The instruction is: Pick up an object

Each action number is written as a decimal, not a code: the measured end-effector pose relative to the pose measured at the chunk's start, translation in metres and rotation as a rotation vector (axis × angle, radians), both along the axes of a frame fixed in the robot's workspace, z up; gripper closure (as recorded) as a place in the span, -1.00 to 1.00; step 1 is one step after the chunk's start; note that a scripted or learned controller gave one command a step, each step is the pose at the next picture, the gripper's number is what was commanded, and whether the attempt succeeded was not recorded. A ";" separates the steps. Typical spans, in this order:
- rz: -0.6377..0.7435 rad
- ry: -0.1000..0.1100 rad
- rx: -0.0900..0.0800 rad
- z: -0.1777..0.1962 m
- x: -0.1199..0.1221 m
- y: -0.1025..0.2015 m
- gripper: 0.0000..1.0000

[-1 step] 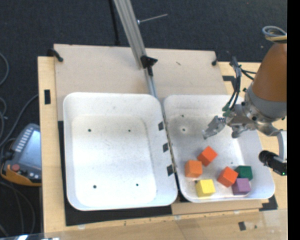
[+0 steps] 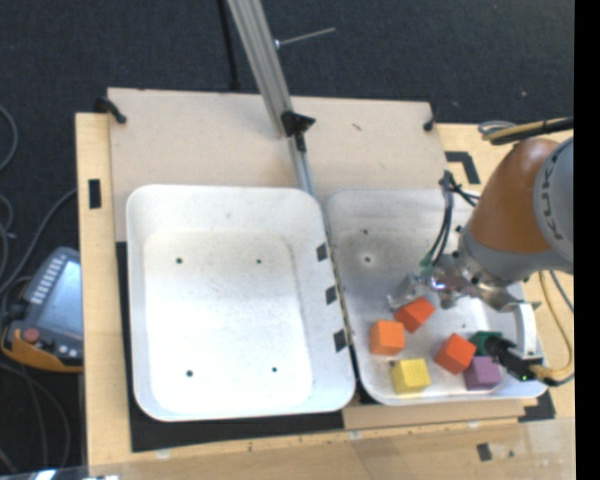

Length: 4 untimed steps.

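The right bin holds several small blocks near its front. An orange-red block lies just below my gripper, which hangs low over the bin's middle, touching or nearly touching the block's upper edge. An orange block sits to its left, and a yellow block is by the front wall. Toward the front right corner are a red-orange block, a purple block and a small green piece. The arm's orange band covers the bin's right side.
The left bin stands beside the right one, with their walls meeting at the centre. A slanted metal pole rises from behind the bins. Cables and a handheld pendant lie off the bench at the left.
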<state>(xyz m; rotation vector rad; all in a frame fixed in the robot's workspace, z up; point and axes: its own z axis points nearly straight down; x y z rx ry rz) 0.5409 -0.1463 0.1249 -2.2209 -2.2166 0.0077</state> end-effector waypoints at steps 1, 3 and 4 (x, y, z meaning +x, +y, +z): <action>0.002 -0.019 -0.006 -0.024 -0.019 0.046 -1.00; 0.011 -0.015 0.003 0.076 -0.015 0.118 1.00; 0.010 -0.005 0.003 0.071 -0.039 0.175 1.00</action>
